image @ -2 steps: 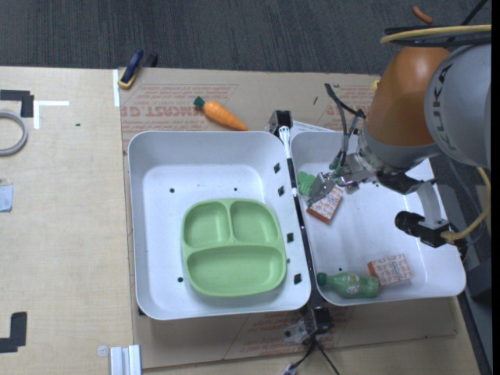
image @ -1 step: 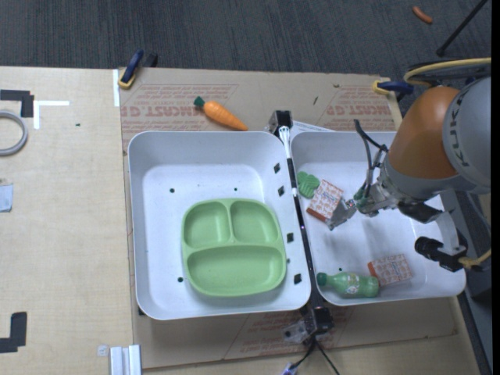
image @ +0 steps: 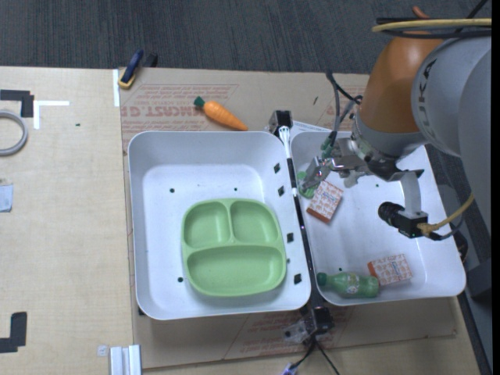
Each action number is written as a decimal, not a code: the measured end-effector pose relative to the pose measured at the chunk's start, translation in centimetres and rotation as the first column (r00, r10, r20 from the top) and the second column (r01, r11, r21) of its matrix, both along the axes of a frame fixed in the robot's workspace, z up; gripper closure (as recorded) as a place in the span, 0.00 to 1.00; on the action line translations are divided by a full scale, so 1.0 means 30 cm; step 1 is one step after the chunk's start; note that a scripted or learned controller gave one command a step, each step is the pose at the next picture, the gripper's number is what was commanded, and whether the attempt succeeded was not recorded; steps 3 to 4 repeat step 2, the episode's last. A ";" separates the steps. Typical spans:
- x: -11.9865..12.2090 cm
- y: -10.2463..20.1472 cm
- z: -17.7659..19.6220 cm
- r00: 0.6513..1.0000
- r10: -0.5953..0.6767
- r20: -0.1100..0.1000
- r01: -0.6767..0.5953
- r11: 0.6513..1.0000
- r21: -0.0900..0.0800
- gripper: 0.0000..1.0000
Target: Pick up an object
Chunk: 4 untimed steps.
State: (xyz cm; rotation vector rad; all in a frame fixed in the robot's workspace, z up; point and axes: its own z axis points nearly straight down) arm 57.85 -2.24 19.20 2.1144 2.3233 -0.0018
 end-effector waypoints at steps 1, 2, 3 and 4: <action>-0.083 -0.064 0.001 0.988 0.152 0.000 -0.152 0.988 0.000 0.00; -0.336 -0.146 0.000 0.969 0.246 0.001 -0.246 0.969 0.001 0.00; -0.336 -0.146 0.000 0.969 0.246 0.001 -0.246 0.969 0.001 0.00; -0.336 -0.146 0.000 0.969 0.246 0.001 -0.246 0.969 0.001 0.00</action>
